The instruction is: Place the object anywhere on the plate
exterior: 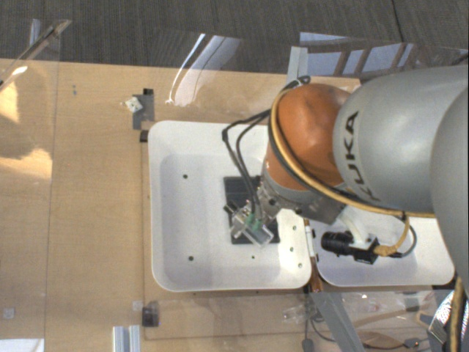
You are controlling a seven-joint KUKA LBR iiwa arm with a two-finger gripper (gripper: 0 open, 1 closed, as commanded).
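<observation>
My gripper (248,224) hangs low over the middle-right of the left white bin (176,211), pointing down at its floor. A dark, flat, squarish thing (237,190) lies just behind the gripper, touching or very near it. I cannot tell whether it is a loose object or part of the tool. The grey arm with its orange band (311,141) hides the bin's right side and most of the right bin.
The right white bin (410,270) shows as a strip under the arm, with a black cable connector (344,244) hanging over it. The bins rest on a wooden bench (80,218). A small black bracket (144,110) stands at the left bin's far corner.
</observation>
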